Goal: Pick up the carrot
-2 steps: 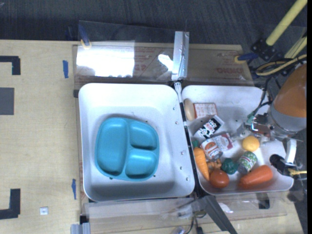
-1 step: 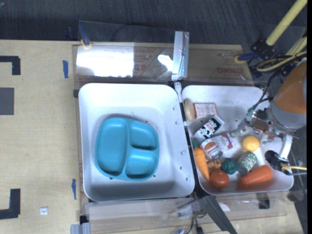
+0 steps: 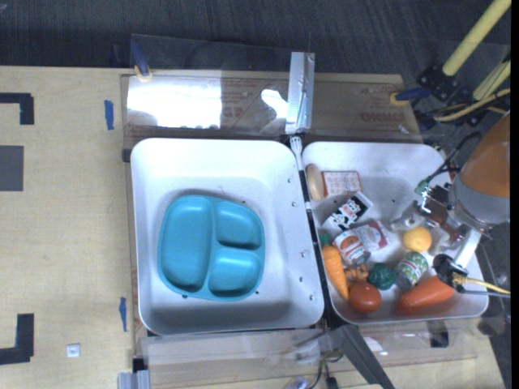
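Note:
The carrot is a small orange piece lying lengthwise against the left wall of the right bin, near the front. A red tomato touches its lower end. My gripper hangs over the right side of that bin, just right of a yellow lemon and well apart from the carrot. The grey wrist with its orange band hides the bin's right rim.
The right bin also holds a cow-print carton, a red-and-white packet, a green item, a small can, an orange-red tapered vegetable and a tan box. A blue divided plate lies in the left bin.

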You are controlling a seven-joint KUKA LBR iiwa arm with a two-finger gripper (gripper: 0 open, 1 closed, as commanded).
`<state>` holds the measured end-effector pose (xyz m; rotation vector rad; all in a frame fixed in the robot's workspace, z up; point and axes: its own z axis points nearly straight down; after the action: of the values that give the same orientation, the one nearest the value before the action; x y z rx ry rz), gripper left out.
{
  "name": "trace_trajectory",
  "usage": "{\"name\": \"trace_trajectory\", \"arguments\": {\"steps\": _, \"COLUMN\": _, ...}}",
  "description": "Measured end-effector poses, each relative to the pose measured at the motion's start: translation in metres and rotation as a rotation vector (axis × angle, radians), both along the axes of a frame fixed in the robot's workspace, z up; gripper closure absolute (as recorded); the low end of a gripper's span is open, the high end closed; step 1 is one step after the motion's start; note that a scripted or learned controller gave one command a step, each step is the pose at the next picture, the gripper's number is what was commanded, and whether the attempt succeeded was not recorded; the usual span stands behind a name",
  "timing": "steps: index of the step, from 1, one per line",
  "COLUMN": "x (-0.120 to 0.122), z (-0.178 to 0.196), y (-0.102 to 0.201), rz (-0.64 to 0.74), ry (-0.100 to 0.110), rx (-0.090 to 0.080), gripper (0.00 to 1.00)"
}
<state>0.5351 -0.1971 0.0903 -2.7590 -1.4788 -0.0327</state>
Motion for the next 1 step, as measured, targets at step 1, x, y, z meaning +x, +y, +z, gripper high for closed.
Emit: {"name": "trace_trajectory", "arguments": {"steps": 1, "x": -0.0368, "z": 0.128, "y": 0.0338, "rz": -0.126, "ry": 0.006, "rx": -0.019, "gripper": 0.0}}
